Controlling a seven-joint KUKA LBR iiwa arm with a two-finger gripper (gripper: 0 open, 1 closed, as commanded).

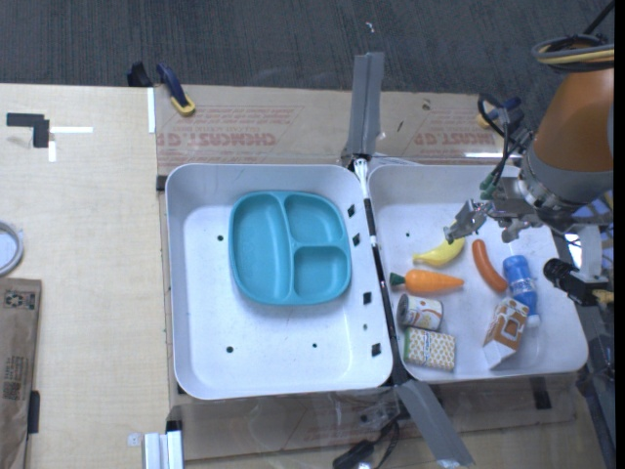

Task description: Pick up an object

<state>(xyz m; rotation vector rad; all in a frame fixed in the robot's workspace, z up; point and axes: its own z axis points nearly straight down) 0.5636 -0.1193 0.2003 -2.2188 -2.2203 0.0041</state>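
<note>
Camera view: claw (pixel 467 225) tips blurred above banana (pixel 439 253).

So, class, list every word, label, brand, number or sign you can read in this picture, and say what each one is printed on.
"CHEMCAST GP", red, upside down, repeated: on the brown board behind the two bins.
Recycling symbol, its wording too blurred to read: on the brown paper bag at the left edge.
Labels too small to read: the can, the carton, the blue bottle, the cracker box.
</note>
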